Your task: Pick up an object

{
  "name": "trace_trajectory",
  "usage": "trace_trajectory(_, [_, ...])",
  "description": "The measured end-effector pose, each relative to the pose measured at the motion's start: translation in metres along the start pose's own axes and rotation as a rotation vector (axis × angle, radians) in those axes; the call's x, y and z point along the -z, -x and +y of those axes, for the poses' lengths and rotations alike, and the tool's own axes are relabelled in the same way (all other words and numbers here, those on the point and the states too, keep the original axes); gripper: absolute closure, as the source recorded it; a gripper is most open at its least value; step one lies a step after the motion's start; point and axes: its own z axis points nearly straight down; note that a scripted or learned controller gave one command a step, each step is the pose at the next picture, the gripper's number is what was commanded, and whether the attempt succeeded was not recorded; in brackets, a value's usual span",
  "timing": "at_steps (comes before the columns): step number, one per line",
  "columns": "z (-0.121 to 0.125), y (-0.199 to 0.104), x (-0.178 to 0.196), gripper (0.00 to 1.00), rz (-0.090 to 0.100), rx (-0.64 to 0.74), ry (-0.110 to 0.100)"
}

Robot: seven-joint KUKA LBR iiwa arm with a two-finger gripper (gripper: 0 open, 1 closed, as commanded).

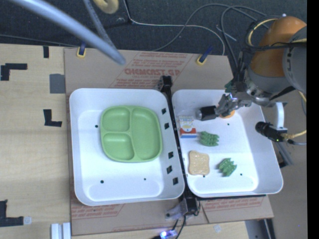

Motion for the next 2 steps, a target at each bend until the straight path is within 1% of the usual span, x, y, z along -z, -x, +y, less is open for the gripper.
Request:
trace_trajectory(1, [0.001,0.000,0.038,1.00,0.000,0.000,0.000])
trace_trajectory(2, [0.002,-0.055,0.025,1.00,0.002,0.004,-0.006])
